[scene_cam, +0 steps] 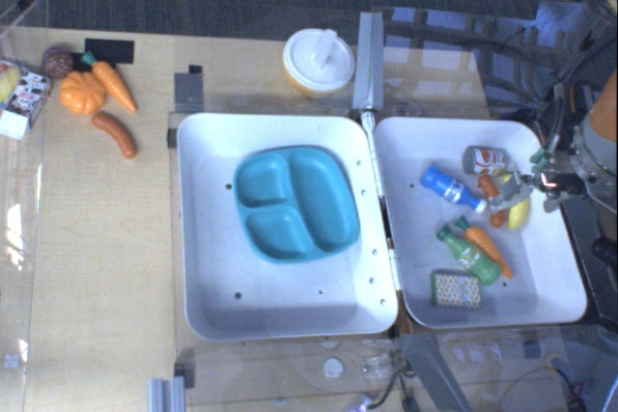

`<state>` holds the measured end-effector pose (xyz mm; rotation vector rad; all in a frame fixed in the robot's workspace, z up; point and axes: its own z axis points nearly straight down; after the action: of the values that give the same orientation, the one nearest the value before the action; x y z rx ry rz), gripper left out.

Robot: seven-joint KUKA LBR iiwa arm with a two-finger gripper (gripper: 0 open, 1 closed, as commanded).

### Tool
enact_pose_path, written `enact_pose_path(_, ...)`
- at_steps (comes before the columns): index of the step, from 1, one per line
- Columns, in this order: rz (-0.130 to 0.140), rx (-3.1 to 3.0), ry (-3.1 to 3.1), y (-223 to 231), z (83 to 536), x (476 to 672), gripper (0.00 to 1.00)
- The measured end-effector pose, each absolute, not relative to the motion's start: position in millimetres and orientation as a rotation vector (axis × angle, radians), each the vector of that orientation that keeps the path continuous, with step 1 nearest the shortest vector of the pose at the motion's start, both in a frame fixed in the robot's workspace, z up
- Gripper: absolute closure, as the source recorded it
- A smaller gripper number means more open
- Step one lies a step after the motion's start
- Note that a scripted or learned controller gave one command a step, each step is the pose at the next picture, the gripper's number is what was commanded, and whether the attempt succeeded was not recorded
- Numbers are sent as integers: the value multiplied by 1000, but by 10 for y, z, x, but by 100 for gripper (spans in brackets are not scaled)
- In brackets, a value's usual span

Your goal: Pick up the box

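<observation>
Holding blue tray (294,203): left bin (203,285); box (456,289): right bin (550,294).

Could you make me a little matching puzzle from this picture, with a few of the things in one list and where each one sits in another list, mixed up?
Things:
1. blue divided plate
2. box
3. white lidded cup
4. toy pumpkin

Places:
A. on the bench at the far left of the view, beside a toy carrot
B. near the front edge of the right bin
C. in the middle of the left bin
D. on the bench behind the two bins

Pairs: 1-C, 2-B, 3-D, 4-A
</observation>
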<state>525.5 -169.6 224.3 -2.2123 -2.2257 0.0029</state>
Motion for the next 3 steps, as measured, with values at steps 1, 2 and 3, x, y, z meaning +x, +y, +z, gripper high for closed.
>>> enact_pose_path(1, 4, -2247, -2192, -1888, 1522, 5839, 0)
enact_pose_path(2, -4, -2194, -2250, -1931, 936, 6049, 0)
enact_pose_path(3, -4, -2186, -2264, -1845, 857, 6550, 0)
